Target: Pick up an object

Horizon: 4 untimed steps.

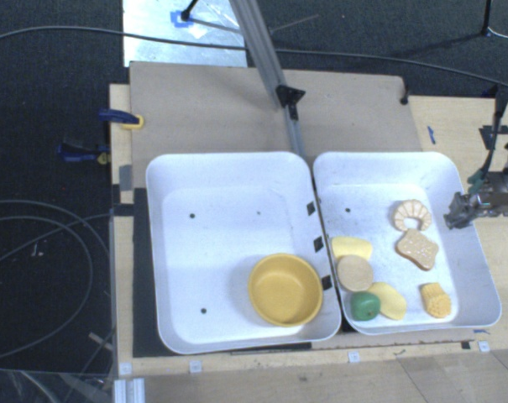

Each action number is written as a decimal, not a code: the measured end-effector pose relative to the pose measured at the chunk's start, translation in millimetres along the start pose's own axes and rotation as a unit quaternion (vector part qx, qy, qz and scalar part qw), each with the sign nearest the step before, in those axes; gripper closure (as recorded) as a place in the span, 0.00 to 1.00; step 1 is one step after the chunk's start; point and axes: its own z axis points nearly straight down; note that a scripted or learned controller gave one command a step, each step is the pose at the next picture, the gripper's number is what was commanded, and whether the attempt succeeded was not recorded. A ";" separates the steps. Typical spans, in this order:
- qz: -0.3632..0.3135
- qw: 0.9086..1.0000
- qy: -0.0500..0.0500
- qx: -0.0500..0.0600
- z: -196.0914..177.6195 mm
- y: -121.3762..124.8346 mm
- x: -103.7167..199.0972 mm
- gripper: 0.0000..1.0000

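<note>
Hovering pincer [457,214]: sits at right bin's [455,170] right rim, nr the edge, above the wall; dark & small, can't tell if spread or pressed together; nothing seen betw its tips.
Arm: comes in from right side, only wrist part visible.
Right bin: holds all the small food items, grouped in its lower half.
Croissant [413,215]: upper of the group, just left of pincer, apart from it.
Bread slice [416,249]: just below croissant.
Corn piece [437,300]: nr bin's lower right corner.
Yellow block [352,248]: by the divider side, touching round tan disc [354,273] below it.
Green item [365,306]: at lower edge, touching yellow lemon-like piece [390,300] on its right.
Left bin [195,175]: yellow bowl [285,289] upright in lower right part.
Counter [203,107]: tan board under both bins; bins side by side, touching at middle.
</note>
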 end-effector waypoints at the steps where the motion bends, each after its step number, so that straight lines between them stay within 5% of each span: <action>1: -0.002 1.000 0.002 0.003 6.1 12.1 43.7 1.00; 4: -0.002 1.000 0.001 0.002 28.7 84.9 186.0 1.00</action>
